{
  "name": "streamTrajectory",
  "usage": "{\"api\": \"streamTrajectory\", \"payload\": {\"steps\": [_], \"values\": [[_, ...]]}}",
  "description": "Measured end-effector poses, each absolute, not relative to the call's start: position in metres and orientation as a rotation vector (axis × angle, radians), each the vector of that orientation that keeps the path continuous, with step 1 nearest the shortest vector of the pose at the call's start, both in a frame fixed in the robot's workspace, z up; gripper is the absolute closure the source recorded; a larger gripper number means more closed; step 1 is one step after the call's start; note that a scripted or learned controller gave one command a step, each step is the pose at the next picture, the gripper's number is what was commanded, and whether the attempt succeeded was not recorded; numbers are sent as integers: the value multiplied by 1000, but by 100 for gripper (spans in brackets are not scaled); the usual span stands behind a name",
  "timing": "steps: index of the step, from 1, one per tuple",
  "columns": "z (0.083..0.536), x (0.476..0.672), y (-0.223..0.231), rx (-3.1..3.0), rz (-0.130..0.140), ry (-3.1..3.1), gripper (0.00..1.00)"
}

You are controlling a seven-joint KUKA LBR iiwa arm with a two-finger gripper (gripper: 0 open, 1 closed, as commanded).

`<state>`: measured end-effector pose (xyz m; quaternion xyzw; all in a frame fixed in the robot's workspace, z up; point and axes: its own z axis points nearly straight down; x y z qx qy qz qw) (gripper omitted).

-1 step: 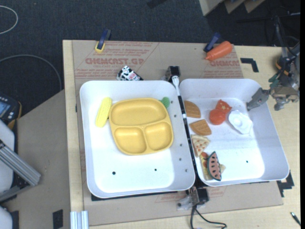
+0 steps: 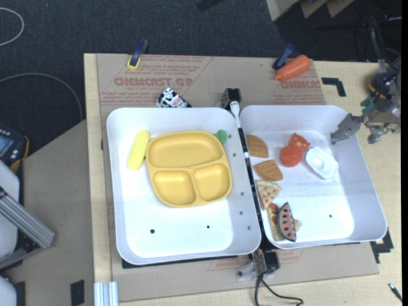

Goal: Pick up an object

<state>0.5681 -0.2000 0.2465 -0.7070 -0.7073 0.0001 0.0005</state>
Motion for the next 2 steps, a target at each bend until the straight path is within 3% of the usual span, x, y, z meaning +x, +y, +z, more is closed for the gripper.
{"api": "streamTrajectory", "payload": {"steps": [2], "values": [[131,558,-205,-2218,4,-2215,0]]}}
